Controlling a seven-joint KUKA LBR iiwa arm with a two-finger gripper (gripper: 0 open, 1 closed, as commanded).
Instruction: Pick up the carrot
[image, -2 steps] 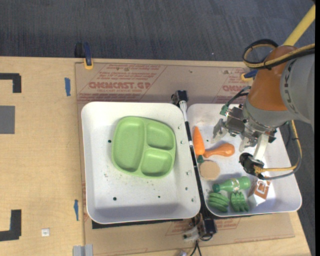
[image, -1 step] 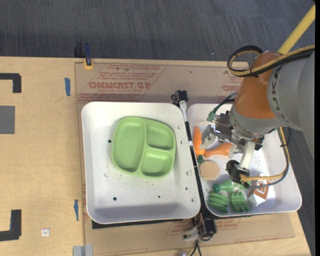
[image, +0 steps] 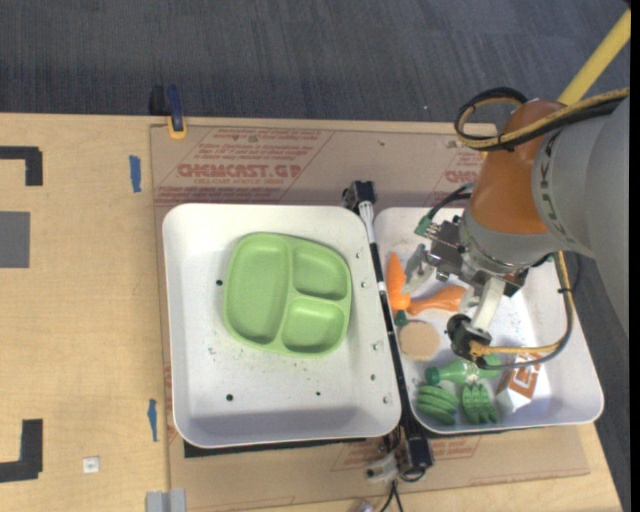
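Right-hand white bin (image: 572, 385) on the bench (image: 80, 300): carrot (image: 398, 282) lies against its left wall, gripper (image: 432, 258) just beside it, spread or pressed together impossible to tell; a centred, straight descent looks wisest.

White bins (image: 200, 385), a light green plate (image: 288, 292), an orange carrot (image: 398, 281), a tan disc (image: 420, 342), dark green ridged toys (image: 437, 402).

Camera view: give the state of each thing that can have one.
carrot: lying by the left wall of the right bin.
hand: low over the right bin, beside the carrot.
green plate: flat in the left bin, compartments bare.
green toys: lying at the right bin's near edge.
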